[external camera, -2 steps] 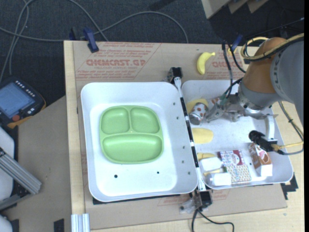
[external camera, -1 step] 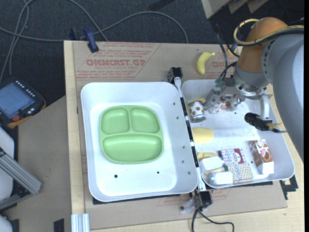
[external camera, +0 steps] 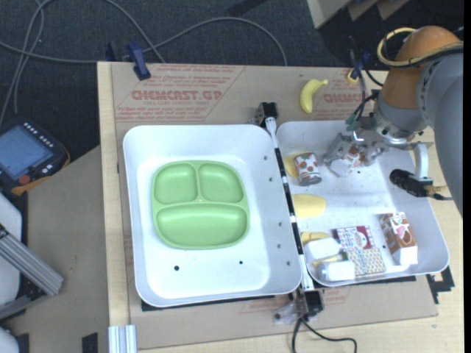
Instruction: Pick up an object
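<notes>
The jaws [external camera: 352, 153] sit low in the far part of the right bin [external camera: 412, 219], right over a small red-and-white object [external camera: 358, 155]. Whether they are released or clenched on it I cannot tell (the wrist hides them). Nothing is visibly lifted, so I judge the pick not yet done. Just to the jaws' left lies a small can [external camera: 308, 168]; nearer the camera from them lie a yellow piece [external camera: 309, 206], a patterned box [external camera: 360, 250] and a carton [external camera: 398, 237]. The green plate [external camera: 199, 204] is well apart.
</notes>
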`<state>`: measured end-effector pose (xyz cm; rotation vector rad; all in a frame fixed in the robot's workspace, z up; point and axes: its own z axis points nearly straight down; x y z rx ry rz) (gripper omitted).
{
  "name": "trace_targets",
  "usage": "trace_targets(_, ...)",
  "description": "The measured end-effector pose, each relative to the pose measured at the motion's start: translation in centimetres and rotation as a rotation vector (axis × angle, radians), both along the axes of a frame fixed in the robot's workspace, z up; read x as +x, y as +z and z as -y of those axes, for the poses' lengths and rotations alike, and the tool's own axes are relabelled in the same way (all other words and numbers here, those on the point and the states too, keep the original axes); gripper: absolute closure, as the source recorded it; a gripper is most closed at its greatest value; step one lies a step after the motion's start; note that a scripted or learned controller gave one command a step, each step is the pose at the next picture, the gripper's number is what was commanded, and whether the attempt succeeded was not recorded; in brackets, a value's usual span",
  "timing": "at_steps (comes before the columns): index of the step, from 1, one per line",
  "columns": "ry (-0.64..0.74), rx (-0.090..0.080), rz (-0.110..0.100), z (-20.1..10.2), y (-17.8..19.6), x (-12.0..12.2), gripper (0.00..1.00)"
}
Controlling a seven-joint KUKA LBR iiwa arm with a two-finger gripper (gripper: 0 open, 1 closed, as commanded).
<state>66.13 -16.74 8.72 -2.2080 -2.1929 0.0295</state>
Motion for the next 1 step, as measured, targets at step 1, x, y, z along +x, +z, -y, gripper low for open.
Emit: trace_targets(1,0.010,0.019,0.011,2.78,-0.08,0.45,0.00)
